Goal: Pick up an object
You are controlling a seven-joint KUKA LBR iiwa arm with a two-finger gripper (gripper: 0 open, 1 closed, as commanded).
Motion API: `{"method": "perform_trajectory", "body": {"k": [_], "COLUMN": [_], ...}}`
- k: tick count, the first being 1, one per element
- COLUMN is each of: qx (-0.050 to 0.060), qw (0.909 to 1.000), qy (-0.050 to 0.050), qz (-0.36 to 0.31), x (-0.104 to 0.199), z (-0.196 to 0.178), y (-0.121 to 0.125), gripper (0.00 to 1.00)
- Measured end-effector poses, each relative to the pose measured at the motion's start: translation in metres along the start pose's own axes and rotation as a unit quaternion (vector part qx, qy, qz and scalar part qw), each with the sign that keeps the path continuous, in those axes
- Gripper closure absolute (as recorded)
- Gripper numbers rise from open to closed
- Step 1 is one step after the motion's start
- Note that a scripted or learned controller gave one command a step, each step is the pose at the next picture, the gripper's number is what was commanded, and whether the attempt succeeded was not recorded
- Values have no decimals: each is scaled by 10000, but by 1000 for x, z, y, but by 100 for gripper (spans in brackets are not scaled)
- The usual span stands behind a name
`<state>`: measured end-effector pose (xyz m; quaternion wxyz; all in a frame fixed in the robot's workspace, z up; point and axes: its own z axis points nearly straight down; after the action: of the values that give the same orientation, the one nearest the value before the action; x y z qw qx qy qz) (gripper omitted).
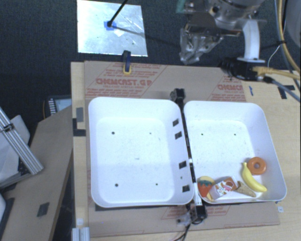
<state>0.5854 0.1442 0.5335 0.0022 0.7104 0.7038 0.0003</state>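
- The gripper hangs high behind the bins, above the bench's far edge; I can't tell how it is set, and nothing hangs from it
- The right bin holds the pickable things, crowded into its near corner: banana, orange doughnut, tomato-like piece, small packet
- The left bin probably serves as the drop side

Arm cropped by top edge; gripper blurred.
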Motion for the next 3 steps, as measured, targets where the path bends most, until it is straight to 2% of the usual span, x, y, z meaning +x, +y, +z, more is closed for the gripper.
{"method": "perform_trajectory", "body": {"k": [1,2,3], "qx": [5,-5,5], "qw": [10000,10000,10000], "qy": [25,9,-4], "qz": [-93,-33,2], "x": [67,34,-69], "z": [-2,0,-2], "y": [-2,64,60], "gripper": [100,100,100]}}
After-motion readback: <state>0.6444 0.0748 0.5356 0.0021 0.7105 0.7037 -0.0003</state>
